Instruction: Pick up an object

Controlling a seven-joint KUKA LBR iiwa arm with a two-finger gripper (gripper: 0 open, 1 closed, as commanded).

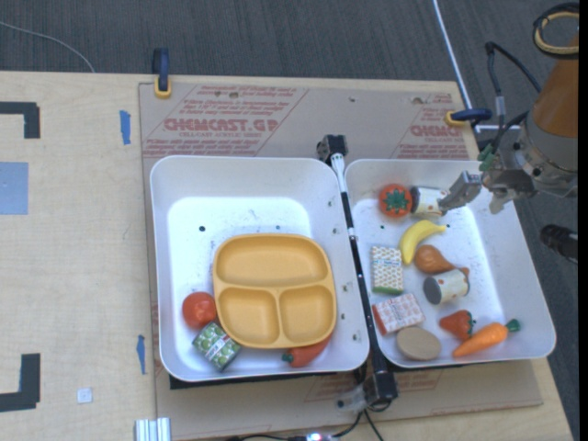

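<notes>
Hovering, pincer [479,191] splayed wide, holding nothing, over curved banana [420,239]; glossy three-compartment plate [274,288] left.

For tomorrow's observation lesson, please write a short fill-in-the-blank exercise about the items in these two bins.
1. The yellow divided tray lies in the ____ bin.
2. The banana lies in the ____ bin.
3. The tray has ____ compartments.
4. The carrot is coloured ____.

Missing words: left; right; three; orange.

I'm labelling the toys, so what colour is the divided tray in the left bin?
Yellow-orange. The divided tray shows best in the camera view, lying in the left bin.
</notes>
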